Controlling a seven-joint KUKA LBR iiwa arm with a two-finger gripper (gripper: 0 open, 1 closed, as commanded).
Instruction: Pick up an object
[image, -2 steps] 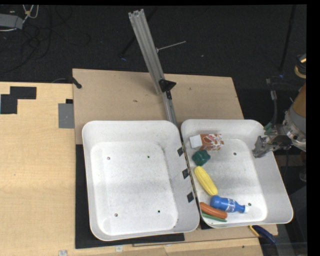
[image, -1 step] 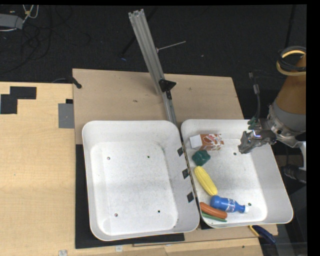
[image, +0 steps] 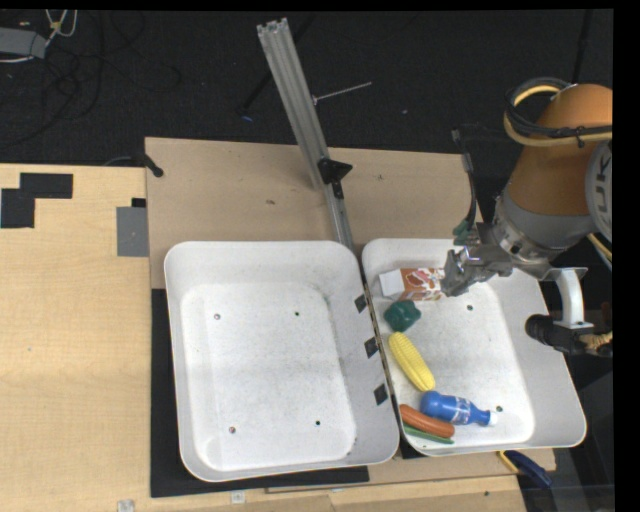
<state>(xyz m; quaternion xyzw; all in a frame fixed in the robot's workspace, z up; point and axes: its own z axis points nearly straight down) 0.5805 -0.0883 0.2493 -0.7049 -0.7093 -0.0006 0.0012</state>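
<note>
At the near edge of the right bin (image: 560, 425) lie a hot dog (image: 427, 423) and a blue bottle (image: 455, 408), touching; just beyond them sits a yellow corn cob (image: 411, 361), then a dark green piece (image: 402, 316). Farther back, a small red-and-white carton (image: 421, 283) rests by the bin's far-left corner, with the gripper (image: 461, 272) just beside its right end. How wide the gripper stands cannot be told. A clean pick probably calls for centring over the carton before descending, staying clear of the bin wall.
</note>
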